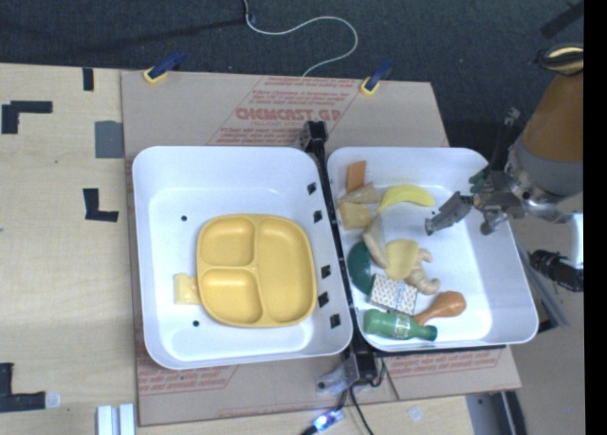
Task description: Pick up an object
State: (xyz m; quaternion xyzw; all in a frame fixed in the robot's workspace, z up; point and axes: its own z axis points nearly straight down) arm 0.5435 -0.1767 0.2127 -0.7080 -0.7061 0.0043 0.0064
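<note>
Yellow banana lies just left of the claw.

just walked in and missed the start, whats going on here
A grey robot arm reaches in from the right, its gripper over the right bin with nothing between its fingers. That bin holds a banana, a green bottle and other small items. The left bin holds a yellow divided plate.

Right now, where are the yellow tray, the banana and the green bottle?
yellow tray [256, 269], camera view, on its centre divider.
banana [407, 197], camera view, on the middle of its curve.
green bottle [398, 326], camera view, on its body.
</note>
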